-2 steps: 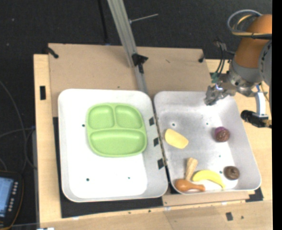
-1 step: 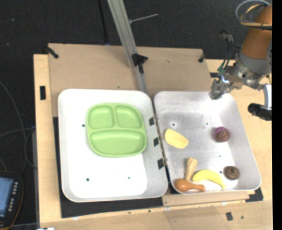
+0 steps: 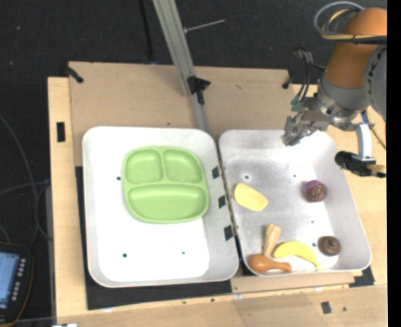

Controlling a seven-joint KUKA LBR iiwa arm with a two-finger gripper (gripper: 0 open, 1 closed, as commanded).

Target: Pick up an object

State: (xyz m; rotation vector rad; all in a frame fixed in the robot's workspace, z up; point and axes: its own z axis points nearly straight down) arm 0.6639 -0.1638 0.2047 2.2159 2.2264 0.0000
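My gripper (image 3: 293,136) hangs over the far edge of the right bin (image 3: 282,162), its tips close together with nothing seen between them. In that bin lie a pale yellow wedge (image 3: 250,197) near the left wall, a dark purple round piece (image 3: 315,191) to the right, a tan stick (image 3: 271,237), a yellow banana (image 3: 297,252), an orange-brown piece (image 3: 269,264) and a brown chocolate donut (image 3: 329,245) along the near side. All of them lie well below and apart from the gripper.
The left bin (image 3: 105,251) holds a green divided plate (image 3: 165,184). A grey metal post (image 3: 180,53) slants up behind the two bins. A black fitting (image 3: 357,162) sticks out at the right bin's far right rim.
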